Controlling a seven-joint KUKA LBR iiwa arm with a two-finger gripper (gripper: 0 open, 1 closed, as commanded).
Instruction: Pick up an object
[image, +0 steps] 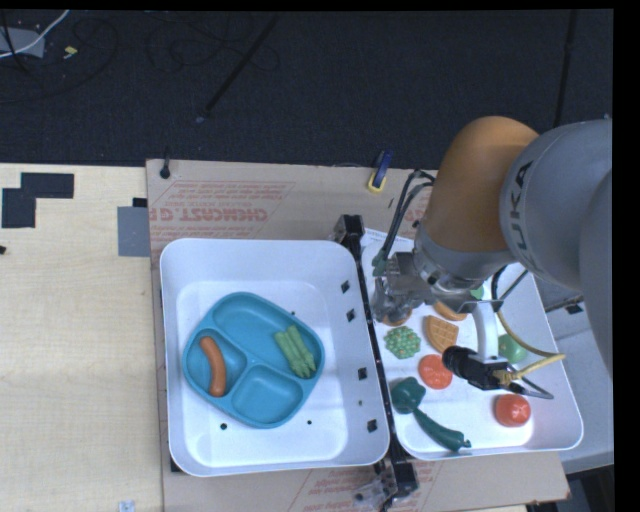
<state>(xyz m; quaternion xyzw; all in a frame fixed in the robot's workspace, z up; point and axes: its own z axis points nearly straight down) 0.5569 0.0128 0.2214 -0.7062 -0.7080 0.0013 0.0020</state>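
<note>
My gripper (392, 308) hangs low over the far left part of the right bin (560, 440), close to the wall between the two bins. Right beside and in front of it lies a green knobbly piece (402, 343). An orange wedge (440, 330) lies to that piece's right. Nearer the front are an orange-red round piece (434, 373), a dark teal long-handled piece (420, 410) and a red round piece (512, 410). A pale green piece (514, 348) sits partly behind the wrist gear. I see nothing held by the gripper.
The left bin (190, 440) holds a blue divided plate (252, 392) with a sausage (214, 365) and green beans (296, 352) on it. The grey and orange arm (500, 200) covers the far part of the right bin.
</note>
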